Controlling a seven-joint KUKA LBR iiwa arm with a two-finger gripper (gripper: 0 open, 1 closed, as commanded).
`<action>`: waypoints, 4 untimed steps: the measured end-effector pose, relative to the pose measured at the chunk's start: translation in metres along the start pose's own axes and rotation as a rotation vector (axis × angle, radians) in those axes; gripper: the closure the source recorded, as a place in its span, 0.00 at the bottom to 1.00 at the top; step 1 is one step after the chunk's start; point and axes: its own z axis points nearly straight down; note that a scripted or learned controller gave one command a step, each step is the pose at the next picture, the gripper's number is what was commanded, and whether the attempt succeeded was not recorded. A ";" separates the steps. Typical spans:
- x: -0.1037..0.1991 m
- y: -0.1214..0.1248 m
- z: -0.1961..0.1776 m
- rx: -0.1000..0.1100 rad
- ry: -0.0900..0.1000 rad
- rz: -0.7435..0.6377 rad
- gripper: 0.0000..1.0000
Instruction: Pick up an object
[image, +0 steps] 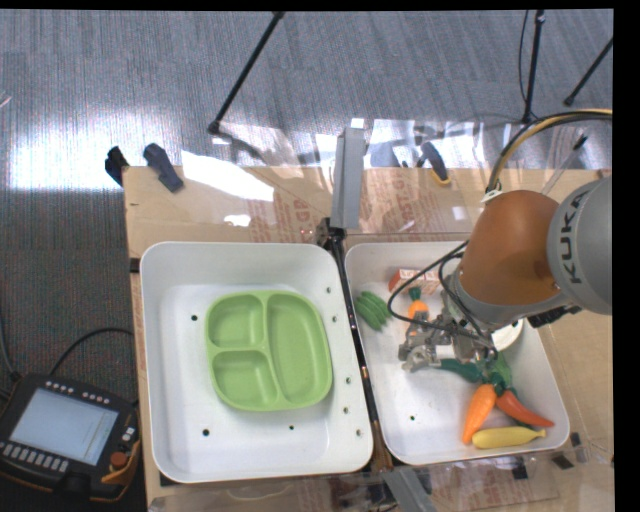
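Bright daylight patch on floor (90, 150), glare on clear sheet (420, 140), soft focus throughout

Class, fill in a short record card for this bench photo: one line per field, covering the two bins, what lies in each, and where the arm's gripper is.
left bin: holds a green divided plate with three compartments
right bin: holds toy vegetables
near right corner: an orange carrot, a red-orange pepper, a yellow piece
by the left wall: a green ridged toy
gripper: low over the middle of the right bin, beside a small carrot
fingers: state unclear from this angle
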 end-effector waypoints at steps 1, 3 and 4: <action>-0.045 0.036 -0.095 0.000 -0.009 0.119 1.00; -0.019 -0.001 0.009 0.001 0.000 0.125 1.00; -0.071 0.036 -0.116 0.000 -0.012 0.320 1.00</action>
